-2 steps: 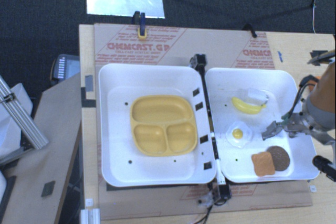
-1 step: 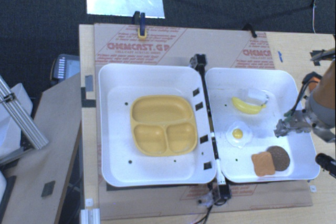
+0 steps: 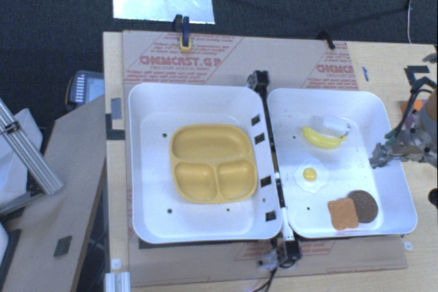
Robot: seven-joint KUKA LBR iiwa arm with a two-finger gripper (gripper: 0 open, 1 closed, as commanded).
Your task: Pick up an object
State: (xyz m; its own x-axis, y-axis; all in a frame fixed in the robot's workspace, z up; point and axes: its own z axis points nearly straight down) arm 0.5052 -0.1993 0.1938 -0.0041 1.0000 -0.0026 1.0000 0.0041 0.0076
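Right now the gripper [image 3: 378,159] hovers at the right bin's [image 3: 393,121] far edge; whether its jaws are parted or clenched, I cannot tell. Nearest target: the banana [image 3: 320,139], probably light, smooth plastic, slippery, so grasp across its curved middle.

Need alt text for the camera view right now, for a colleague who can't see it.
The gripper hovers at the right bin's right edge, holding nothing visible. That bin holds a banana, fried egg, toast and brown patty; the left bin holds a yellow tray.
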